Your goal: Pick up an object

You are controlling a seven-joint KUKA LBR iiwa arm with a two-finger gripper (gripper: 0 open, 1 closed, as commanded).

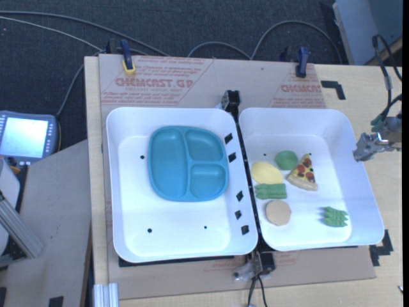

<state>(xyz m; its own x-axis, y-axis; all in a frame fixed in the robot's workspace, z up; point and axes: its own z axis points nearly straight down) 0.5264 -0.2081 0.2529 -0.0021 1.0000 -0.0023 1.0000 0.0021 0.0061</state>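
Nothing has been picked up yet, as far as the view shows: every toy lies loose in the right-hand shallow white bin (358, 171), so the whole grasp and lift are left to do.

Nearest the camera, by the bin's front edge, sit a round tan cookie-like disc (278, 212) and, off to its right, a small ridged green leafy piece (335, 217). Just behind the disc lies a flat green bean-like bundle (270, 191), touching or almost touching the yellow lemon-shaped lump (266, 172) above it. Beside these is a pizza-slice toy with red toppings (303, 173), and behind that a round dark green piece (286, 159).

The left-hand white bin (128, 216) bears a blue plastic tray with three compartments (188, 164).

Farther off, at the bench's right edge, the claw (369, 144) hangs just outside the right bin's rim, apart from every toy. It is small and blurred here, so I cannot tell whether it stands open or closed; nothing seems to be in it.
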